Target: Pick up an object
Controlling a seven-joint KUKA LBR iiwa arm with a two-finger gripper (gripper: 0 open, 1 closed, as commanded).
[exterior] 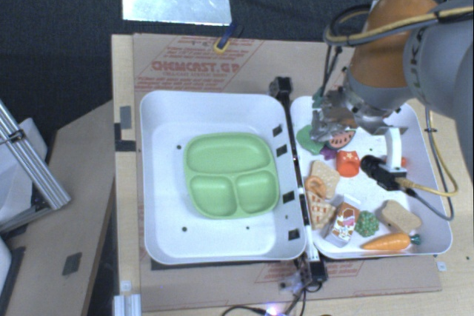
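Observation:
The right bin [433, 181] holds several toy foods. A watermelon slice [340, 137] and a green leaf-like piece [306, 137] lie at its upper left. My gripper [324, 126] is down in that corner, right over these two pieces and touching or nearly touching the watermelon slice. Below them lie a red pepper-like piece [347, 162], a tan cracker [324, 177], a waffle piece [318, 212], a small carton [340, 225], broccoli [366, 223], a bread slice [399, 217] and a carrot [385, 241].
The left bin [159, 159] bears a green three-compartment tray [227, 174]. A black divider [290, 159] runs between the bins. A black and white camera mount [385, 166] with a cable hangs off the arm over the right bin's middle.

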